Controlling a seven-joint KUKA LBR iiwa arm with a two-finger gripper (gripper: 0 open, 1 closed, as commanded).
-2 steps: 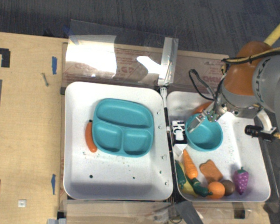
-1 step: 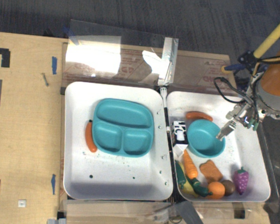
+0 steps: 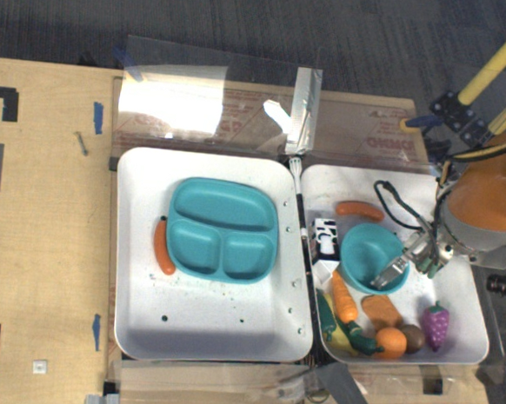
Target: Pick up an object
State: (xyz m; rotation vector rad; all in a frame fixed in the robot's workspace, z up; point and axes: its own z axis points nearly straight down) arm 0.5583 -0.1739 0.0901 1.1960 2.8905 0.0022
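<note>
The claw reaches into the right bin, down at the teal bowl.

The claw (image 3: pixel 396 273) sits at the right rim of the teal bowl (image 3: pixel 368 256), in the middle of the right bin (image 3: pixel 477 297). I cannot tell if it is released or clenched, because it is small and blurry here. Toy food lies along the bin's near edge: a carrot (image 3: pixel 343 298), an orange (image 3: pixel 391 341) and purple grapes (image 3: pixel 436 325). An orange sausage (image 3: pixel 360 210) lies past the bowl, by the far edge. The green and yellow toys in the near left corner are piled up and hard to name. In the left bin (image 3: pixel 137 231), a teal tray (image 3: pixel 223 229) with three parts sits in the middle, with another sausage (image 3: pixel 164 249) touching its left side.
</note>
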